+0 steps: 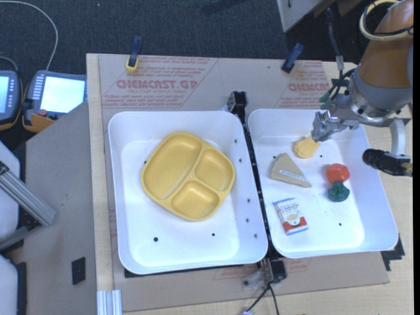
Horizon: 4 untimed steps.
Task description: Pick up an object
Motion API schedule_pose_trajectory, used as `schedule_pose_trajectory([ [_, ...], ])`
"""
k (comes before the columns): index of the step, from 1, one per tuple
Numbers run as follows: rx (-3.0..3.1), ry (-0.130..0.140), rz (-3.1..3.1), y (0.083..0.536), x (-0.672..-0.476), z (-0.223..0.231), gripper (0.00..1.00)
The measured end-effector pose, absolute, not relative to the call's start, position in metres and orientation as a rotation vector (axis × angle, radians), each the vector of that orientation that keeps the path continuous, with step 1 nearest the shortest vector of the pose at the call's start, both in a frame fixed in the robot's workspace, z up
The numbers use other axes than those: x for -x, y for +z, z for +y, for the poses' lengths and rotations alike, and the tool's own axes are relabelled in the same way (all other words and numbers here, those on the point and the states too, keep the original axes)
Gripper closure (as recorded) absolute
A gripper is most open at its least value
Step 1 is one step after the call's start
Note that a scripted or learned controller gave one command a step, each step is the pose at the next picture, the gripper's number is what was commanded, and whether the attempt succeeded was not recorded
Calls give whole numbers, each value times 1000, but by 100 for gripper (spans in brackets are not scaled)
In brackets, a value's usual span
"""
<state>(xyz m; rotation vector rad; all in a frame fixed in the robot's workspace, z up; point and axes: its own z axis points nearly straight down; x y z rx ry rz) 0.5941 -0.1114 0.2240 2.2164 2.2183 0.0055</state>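
The right bin (374, 231) holds several small items. A small yellow food piece (305, 148) lies near its back middle. My gripper (321, 131) hangs right at that piece's upper right edge, seemingly touching it. A tan cheese wedge (289, 170) lies just below the yellow piece. Further right sit a red item (337, 172) and a dark green item (338, 191), one against the other. Toward the bin's front lies a small red-and-white carton (291, 216).
The left bin (131, 235) carries a yellow divided plate (189, 176) at its middle. A black clamp (237, 100) sits at the back between the bins. The arm's grey body and orange band (387, 51) hang over the right bin's back right corner.
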Motion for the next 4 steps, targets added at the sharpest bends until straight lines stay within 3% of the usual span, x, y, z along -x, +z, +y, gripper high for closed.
schedule_pose_trajectory([
  [1, -2215, 7, 2218, 289, -593, -113, 100],
  [4, -2218, -2, 2228, 263, -588, 55, 100],
])
